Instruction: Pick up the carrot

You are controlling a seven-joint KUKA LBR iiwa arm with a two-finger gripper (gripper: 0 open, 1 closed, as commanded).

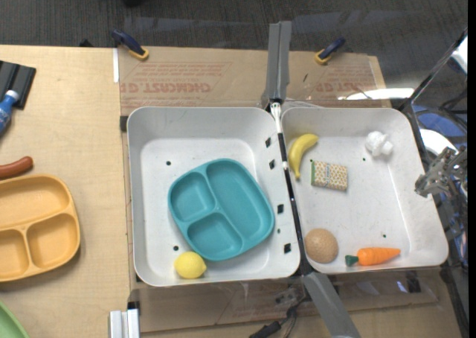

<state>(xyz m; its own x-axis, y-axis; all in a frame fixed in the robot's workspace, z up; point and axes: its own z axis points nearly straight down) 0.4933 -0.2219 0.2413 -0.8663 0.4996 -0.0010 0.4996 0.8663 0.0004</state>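
Down in the right bin's (pixel 416 180) near corner, carrot (pixel 378 256) lying flat beside a brown ball (pixel 321 245), well apart from pincer (pixel 437 174) at the right rim; grip unreadable.

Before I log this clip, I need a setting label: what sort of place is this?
Probably a robotics lab: two white bins clamped on cardboard, toy food like the carrot and banana, and a gripper at the right edge.

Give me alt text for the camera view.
An orange carrot lies at the near edge of the right bin, beside a tan ball; the hand hovers at that bin's right rim. The left bin holds a teal tray.
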